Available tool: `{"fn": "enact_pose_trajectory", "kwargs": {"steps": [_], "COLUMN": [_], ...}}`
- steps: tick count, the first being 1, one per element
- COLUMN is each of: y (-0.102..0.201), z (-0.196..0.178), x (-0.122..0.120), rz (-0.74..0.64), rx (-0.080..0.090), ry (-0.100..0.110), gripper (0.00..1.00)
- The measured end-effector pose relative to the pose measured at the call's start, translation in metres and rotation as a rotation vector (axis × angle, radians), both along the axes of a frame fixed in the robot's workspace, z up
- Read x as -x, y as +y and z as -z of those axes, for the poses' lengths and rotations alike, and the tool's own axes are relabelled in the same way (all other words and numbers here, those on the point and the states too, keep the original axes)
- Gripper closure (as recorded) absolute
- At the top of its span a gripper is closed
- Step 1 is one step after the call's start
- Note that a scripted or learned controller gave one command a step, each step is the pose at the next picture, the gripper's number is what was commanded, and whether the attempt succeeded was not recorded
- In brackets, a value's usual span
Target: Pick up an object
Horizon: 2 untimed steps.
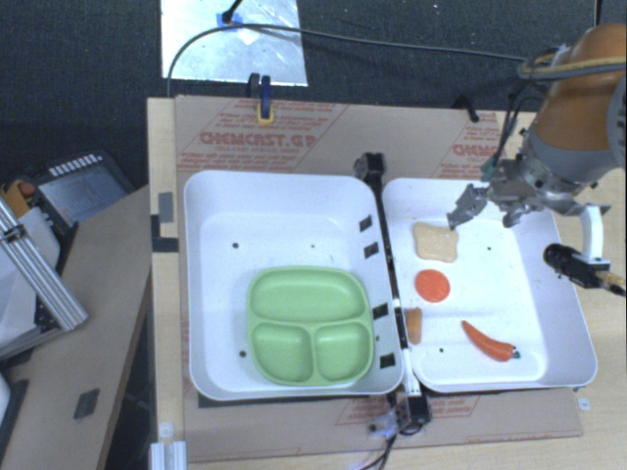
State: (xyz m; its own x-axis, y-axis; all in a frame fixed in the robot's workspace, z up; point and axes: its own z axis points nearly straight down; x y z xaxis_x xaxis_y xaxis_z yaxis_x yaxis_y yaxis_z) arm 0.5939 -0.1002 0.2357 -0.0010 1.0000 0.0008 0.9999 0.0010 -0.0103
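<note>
Near the right bin's front, the red pepper lies slanted, stem front-right; the claw hangs open, empty.

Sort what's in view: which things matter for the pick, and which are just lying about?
For the pick:
gripper
bread
tomato slice
chili
brown piece
right bin

Lying about:
green tray
left bin
yellow clamp
foil sheet
</note>
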Motion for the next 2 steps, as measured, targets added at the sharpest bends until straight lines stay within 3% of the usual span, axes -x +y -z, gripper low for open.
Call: {"fn": "enact_pose_trajectory", "kwargs": {"steps": [1,2], "y": [0.000,0.003], "z": [-0.006,0.036], "x": [-0.002,-0.006], "rz": [-0.002,-0.001], "rx": [0.001,0.001], "ry": [-0.011,-0.010], "gripper": [0.00,0.00]}}
